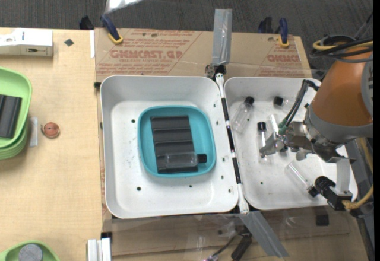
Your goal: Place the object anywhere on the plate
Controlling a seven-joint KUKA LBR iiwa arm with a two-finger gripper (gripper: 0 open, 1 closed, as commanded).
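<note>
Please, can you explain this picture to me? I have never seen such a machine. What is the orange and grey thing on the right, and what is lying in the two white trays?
The picture is taken by one fixed camera above a bench, looking down at a slant. The orange and grey thing is a robot arm reaching in from the right. Its gripper hangs over the right bin, where several small clear tubes with black caps lie scattered. Whether it holds anything cannot be seen from here. The left bin holds a teal plate, and a dark ridged block lies on it. The job is to put an object on that plate.
</note>
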